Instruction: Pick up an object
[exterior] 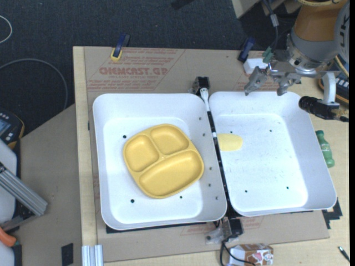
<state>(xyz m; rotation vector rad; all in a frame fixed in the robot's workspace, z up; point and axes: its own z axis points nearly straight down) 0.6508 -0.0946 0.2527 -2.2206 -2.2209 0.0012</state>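
Right bin (288,165) holds a yellow piece (229,142), well below the wide, empty jaws (268,85).

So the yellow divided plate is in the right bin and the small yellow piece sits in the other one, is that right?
Not quite. The camera view shows the yellow divided plate in the left bin, not the right. The small yellow piece does sit in the other one, the right bin, near its left wall.

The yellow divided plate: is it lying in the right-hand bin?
No. The yellow divided plate lies in the left bin; the right bin holds a small pale yellow piece near its left wall.
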